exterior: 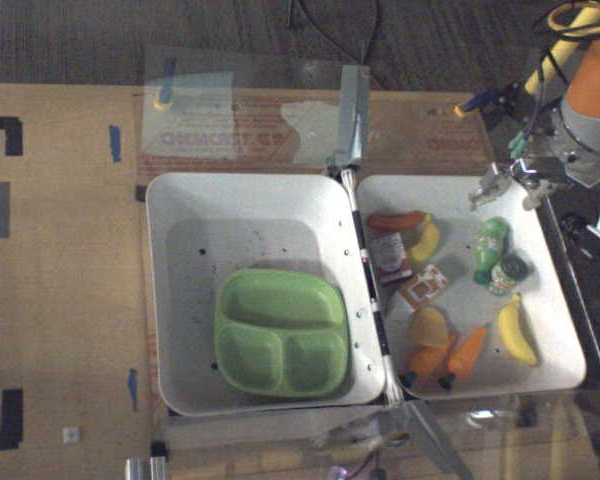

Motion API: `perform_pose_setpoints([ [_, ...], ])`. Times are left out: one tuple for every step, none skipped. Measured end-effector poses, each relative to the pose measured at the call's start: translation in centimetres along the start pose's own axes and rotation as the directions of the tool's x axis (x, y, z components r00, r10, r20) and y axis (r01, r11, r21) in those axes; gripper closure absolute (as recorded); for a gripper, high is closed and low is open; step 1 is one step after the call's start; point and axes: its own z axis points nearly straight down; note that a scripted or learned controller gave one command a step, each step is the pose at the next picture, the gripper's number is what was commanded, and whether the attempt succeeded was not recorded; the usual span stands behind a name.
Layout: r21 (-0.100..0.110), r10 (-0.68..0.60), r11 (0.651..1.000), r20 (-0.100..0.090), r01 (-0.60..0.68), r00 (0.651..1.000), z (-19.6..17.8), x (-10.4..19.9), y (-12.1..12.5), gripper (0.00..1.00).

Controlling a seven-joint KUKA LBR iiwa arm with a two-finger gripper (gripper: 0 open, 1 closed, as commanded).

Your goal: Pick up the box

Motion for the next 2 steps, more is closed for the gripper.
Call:
perform_pose_setpoints([
  [-0.016, 0.234, 0.972, 0.000, -0.234, 0.972, 12.8, 7.6, 3.5, 0.00],
  [-0.004, 0.231, 0.973, 0.002, -0.231, 0.973, -4.4, 0.2, 4.6, 0.00],
])
